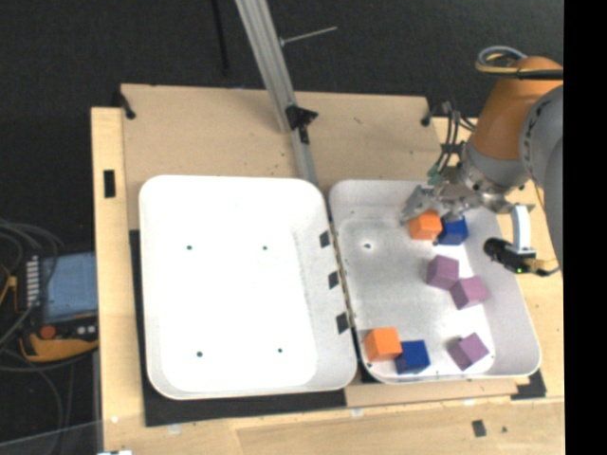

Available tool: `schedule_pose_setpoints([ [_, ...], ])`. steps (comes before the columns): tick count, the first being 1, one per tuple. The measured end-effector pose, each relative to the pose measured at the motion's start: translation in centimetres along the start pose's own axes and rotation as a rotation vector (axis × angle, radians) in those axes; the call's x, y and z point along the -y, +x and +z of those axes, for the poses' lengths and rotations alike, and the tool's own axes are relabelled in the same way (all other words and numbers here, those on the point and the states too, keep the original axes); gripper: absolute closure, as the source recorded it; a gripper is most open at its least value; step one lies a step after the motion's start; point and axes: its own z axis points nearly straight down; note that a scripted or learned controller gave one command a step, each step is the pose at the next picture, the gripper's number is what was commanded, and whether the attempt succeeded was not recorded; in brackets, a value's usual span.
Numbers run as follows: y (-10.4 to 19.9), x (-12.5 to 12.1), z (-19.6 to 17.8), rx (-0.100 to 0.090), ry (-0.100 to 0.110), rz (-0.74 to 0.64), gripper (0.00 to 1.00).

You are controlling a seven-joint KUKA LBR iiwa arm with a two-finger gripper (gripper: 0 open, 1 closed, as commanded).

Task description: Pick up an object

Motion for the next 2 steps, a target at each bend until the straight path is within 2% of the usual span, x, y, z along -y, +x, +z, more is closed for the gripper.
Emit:
schedule_pose_setpoints([
  [1,-0.1,-0.1,-1.0,0.001,-0.004,0.002,1.00],
  [2,-0.2,-0.5,-7.5,-0.005,0.012,-0.003,1.00],
])
